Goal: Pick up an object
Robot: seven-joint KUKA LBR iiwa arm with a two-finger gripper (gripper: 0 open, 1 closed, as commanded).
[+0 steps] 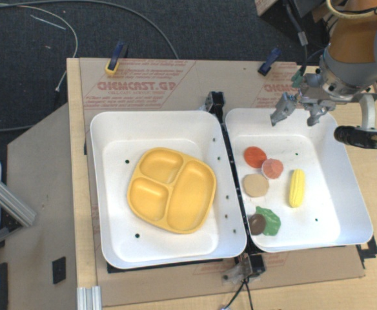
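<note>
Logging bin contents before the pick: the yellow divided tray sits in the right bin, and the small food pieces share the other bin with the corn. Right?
Not quite. The camera view shows the yellow divided tray in the left bin, not the right. The small food pieces and the corn share the right bin.

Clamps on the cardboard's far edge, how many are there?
2. One blue clamp sits near the left end of the cardboard's far edge; the other sits farther right, behind the right bin. The arm may hide more.
</note>
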